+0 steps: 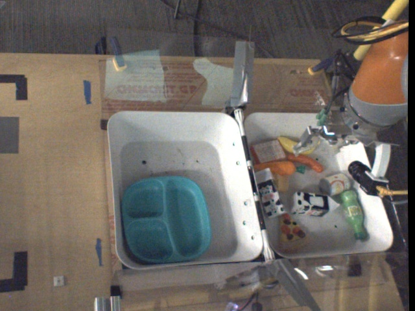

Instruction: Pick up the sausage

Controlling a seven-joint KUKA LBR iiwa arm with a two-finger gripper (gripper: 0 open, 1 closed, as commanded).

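Two shallow white bins sit side by side on tabletop; small orange-red plastic sausage (pixel 309 162) lies in right bin (pixel 382 235), by yellow banana (pixel 290 144). Metal claw (pixel 316 135) hovers just above it w/ grey-orange arm (pixel 382 76) behind; can't tell if spread or pressed together.

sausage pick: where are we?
Done: the arm has reached over the right bin, with the gripper low near the banana and what looks like the sausage. In hand: nothing visibly between the fingers; the sausage lies on the bin floor. Left: close on it and lift. The teal tray sits in the left bin.
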